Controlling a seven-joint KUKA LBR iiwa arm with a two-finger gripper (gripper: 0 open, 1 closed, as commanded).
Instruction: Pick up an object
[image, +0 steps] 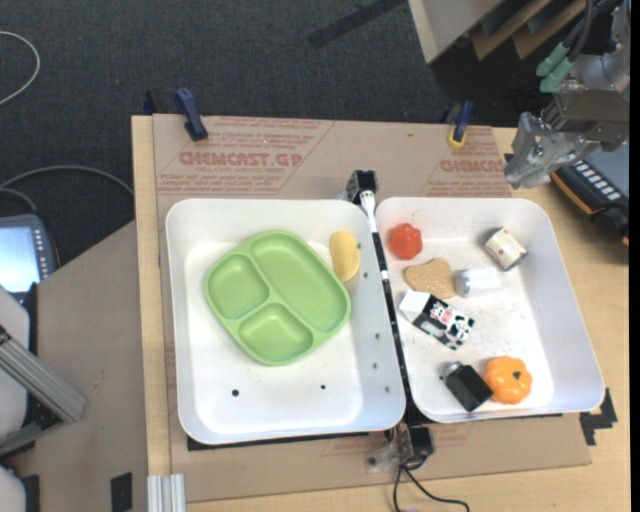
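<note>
White bins, two side by side on the bench. We log the left bin (190, 330) holding a green divided plate (277, 297) with a yellow piece (345, 255) touching its right rim. The right bin (570, 300) carries the candidates: a red tomato-like toy (405, 240), a tan flat piece (430, 276), a black-and-white patterned block (438, 319), a small white cylinder (480, 281), a beige cube (505, 248), a black block (464, 386) touching an orange pumpkin toy (510, 380).

The gripper (527, 163) hangs high beyond the right bin's far right corner, well apart from every item and holding nothing; we cannot tell how wide it stands.

We judge the step as pre-approach, no target engaged. The next move calls for travel over the right bin and a descent onto an isolated item; the beige cube lies nearest.
</note>
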